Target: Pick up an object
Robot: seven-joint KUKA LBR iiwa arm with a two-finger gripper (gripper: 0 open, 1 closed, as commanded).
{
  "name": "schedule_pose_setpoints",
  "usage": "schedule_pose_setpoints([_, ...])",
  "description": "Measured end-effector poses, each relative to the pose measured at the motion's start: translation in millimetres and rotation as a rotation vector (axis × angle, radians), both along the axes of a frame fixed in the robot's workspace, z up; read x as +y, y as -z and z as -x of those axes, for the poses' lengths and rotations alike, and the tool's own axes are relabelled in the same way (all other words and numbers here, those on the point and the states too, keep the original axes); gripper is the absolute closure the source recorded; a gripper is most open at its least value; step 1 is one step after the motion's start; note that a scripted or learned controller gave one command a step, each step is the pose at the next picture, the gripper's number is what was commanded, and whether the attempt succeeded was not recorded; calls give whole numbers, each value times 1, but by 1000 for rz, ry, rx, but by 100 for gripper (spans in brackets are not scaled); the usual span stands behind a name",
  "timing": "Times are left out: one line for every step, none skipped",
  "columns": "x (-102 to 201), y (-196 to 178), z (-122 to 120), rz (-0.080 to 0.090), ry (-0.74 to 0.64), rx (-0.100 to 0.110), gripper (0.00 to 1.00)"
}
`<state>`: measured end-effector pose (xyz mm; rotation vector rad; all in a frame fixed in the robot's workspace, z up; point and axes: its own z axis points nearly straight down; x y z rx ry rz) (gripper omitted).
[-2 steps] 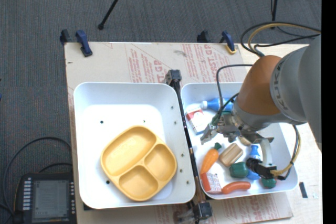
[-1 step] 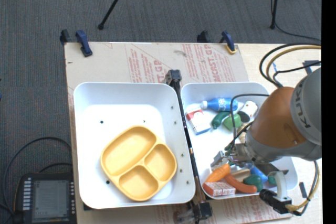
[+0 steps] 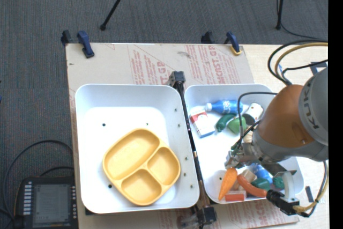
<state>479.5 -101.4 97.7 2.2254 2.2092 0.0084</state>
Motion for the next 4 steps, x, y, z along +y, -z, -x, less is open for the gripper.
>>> schedule_pose_setpoints([72,-89,1,-2,-10,10,100])
schedule_pose_setpoints([72,-89,2,-2,-9,10,0])
schedule_pose_setpoints([17,1,5,-2,-6,13,0])
schedule_pose_setpoints([18,-9,4,-4,-4,14,100])
